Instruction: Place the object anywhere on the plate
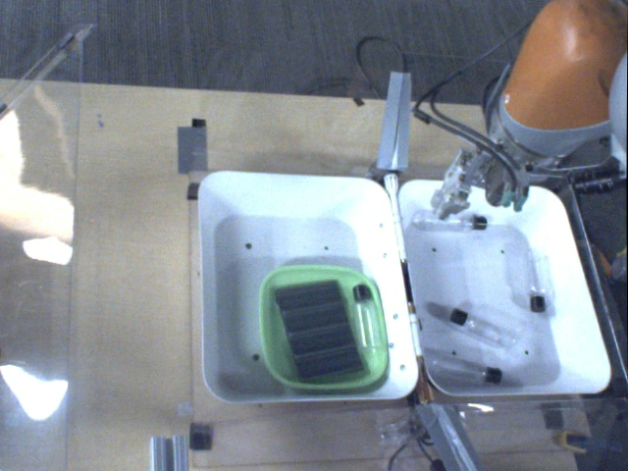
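A green plate (270, 307) lies in the left bin (221, 263), toward its front. On the plate rest a dark ribbed block (316, 332) and, along its right side, a clear vial with a black cap (365, 314). My gripper (455, 192) hangs over the far left corner of the right bin (581, 292). Just below it on the bin floor lies another clear vial (453, 222), black cap pointing right. From this angle I cannot make out whether anything is in the gripper.
More clear black-capped vials lie in the right bin: one in the middle (479, 324), one at the front (463, 369), one by the right wall (536, 285). A grey metal post (395, 121) stands behind the gap between the bins.
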`<state>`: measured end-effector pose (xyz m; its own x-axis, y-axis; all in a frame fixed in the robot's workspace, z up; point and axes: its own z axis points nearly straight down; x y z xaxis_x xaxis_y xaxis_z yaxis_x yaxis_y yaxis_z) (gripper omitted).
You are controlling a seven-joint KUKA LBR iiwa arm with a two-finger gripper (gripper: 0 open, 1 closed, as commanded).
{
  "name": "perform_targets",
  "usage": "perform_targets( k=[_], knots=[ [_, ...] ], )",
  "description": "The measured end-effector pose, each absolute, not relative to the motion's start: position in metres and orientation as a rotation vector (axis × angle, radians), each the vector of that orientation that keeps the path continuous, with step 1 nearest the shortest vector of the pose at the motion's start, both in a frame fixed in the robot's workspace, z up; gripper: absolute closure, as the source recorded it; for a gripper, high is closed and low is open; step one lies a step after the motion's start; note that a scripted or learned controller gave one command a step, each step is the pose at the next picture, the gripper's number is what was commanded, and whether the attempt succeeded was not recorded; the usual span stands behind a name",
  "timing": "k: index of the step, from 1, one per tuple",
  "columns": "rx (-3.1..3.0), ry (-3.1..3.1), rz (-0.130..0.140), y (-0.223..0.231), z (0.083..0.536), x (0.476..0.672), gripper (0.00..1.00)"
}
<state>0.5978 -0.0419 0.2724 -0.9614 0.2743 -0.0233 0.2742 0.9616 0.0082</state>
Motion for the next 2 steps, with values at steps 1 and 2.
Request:
perform_targets(
  k=[1,2],
  knots=[
    [0.176,3.128,0.003,0.0094,0.2321,0.5619,1.00],
    [0.177,3.127,0.004,0.0092,0.2322,0.5619,0.00]
  ],
)
